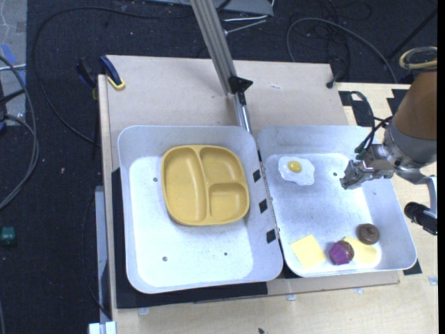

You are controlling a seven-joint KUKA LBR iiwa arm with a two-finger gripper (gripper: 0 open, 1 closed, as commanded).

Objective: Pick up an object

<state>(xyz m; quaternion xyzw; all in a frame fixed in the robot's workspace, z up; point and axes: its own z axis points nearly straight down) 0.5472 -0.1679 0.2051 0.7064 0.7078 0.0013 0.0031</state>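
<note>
Now the gripper (350, 177) hovers over the right bin (389, 207), its grip state unclear, near the egg (297, 170); cheese (308, 250), purple toy (341, 252) and donut (368, 234) lie below.

The bench (167, 96) bears two white bins (139, 256) (389, 207) side by side.

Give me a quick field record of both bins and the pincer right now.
left bin: yellow divided tray
right bin: fried egg near the far side; yellow slice, purple item and brown item along the near edge
pincer: over the right bin's far right part, apart from every item
held: nothing seen between the fingers
</note>
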